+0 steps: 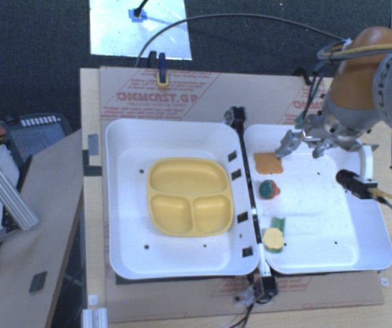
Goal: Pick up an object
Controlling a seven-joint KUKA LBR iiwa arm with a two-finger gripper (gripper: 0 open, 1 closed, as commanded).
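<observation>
The right bin (360, 244) holds three small objects near its left wall: a flat orange piece (268, 162), a red and green ball (269, 189), and a yellow round piece with a green part (273, 238). My gripper (302, 147) hangs over the back of this bin, just right of and slightly above the orange piece. Its two fingers are spread apart, so it is open, and nothing sits between them.
The left bin (124, 183) contains a yellow divided tray (188, 197). A black divider strip (247, 190) runs between the bins. A black connector on a cable (352, 182) sits over the right bin's right side. Cardboard underlies both bins.
</observation>
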